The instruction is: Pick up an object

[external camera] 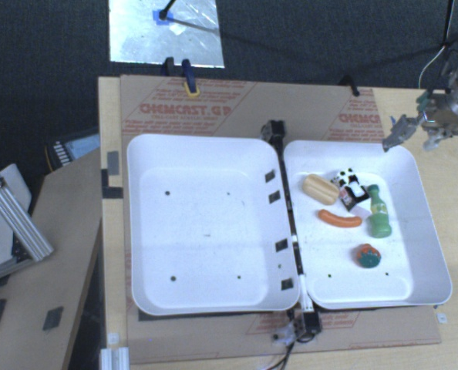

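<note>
The right bin [422,206] holds several small objects: a tan bread roll [321,188], a black-and-white toy [350,189], an orange sausage [341,219], a green bottle [378,212] and a round red-and-teal piece [368,256]. My gripper [414,133] hangs at the far right above the right bin's back corner, well clear of the objects. Its fingers [396,132] are spread apart with nothing between them.
The left bin [148,168] lies beside the right one, joined at a black-clipped seam [284,206]. Both rest on a cardboard sheet [213,106]. A shiny metal plate [166,20] lies on the floor at the back, and an aluminium rail [13,214] stands at the left.
</note>
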{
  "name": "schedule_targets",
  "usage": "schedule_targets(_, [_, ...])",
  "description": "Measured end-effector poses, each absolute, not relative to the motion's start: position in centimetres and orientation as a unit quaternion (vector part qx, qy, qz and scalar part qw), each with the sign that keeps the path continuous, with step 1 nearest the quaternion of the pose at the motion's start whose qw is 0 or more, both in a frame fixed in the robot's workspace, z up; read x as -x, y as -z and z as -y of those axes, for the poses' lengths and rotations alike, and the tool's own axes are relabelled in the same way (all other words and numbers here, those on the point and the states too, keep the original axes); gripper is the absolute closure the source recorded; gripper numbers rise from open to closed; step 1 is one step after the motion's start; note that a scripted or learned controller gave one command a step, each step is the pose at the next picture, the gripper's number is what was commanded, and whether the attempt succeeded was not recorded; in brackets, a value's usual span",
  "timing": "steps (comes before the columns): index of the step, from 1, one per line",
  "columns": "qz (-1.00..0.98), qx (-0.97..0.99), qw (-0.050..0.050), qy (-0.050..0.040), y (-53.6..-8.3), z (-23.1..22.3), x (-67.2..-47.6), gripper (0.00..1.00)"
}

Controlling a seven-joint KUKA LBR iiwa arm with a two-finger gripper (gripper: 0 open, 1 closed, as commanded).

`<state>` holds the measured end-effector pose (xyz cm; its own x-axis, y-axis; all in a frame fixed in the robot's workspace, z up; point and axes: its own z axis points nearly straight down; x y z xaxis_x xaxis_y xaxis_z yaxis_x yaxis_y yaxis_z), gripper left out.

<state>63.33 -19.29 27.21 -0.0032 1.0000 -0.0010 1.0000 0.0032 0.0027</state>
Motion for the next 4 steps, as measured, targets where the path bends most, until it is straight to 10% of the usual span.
schedule_targets(1, [-0.710,-0.704,-0.003,0.0008,-16.9,16.3,-66.2,0.00])
schedule_targets(2, [-0.707,-0.707,-0.003,0.0014,-12.1,13.7,-61.0,0.00])
schedule_targets(4, [-0.708,-0.706,0.014,-0.0075,-10.4,10.1,-58.4,0.00])
